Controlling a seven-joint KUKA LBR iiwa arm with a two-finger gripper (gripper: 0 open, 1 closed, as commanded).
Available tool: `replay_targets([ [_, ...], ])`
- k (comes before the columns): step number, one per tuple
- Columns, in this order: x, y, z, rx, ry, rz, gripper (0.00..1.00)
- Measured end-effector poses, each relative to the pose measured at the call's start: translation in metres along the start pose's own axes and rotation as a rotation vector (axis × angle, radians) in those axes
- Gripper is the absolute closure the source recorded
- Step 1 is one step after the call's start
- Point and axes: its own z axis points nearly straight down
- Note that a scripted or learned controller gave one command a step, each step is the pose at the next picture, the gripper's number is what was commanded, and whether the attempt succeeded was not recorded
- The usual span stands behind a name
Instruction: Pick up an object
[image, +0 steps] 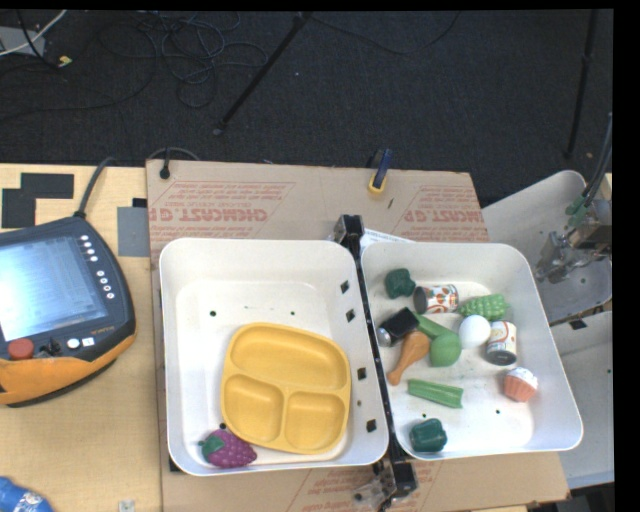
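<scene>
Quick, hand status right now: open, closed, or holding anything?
Hand: cannot be told; it sits at the right edge, outside the right bin, with nothing visibly in its grasp.

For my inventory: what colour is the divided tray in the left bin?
Yellow; the divided tray shows best in the camera view.

teach pendant (62, 300), cardboard sheet (300, 205), floor cables (150, 40)

The worktop (60, 440) carries a cardboard sheet (300, 205) — on it, two white bins side by side, left bin (190, 300) and right bin (545, 380) — with a control pendant (55, 300) at its left.
</scene>
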Motion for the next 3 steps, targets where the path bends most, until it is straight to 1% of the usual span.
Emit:
replay_targets([
  [1, 0.080, -0.006, 0.021, 0.020, 0.005, -0.005, 1.00],
  [2, 0.190, -0.051, 0.015, 0.020, 0.006, -0.010, 1.00],
  [3, 0.177, -0.048, -0.040, 0.014, 0.003, 0.002, 1.00],
])
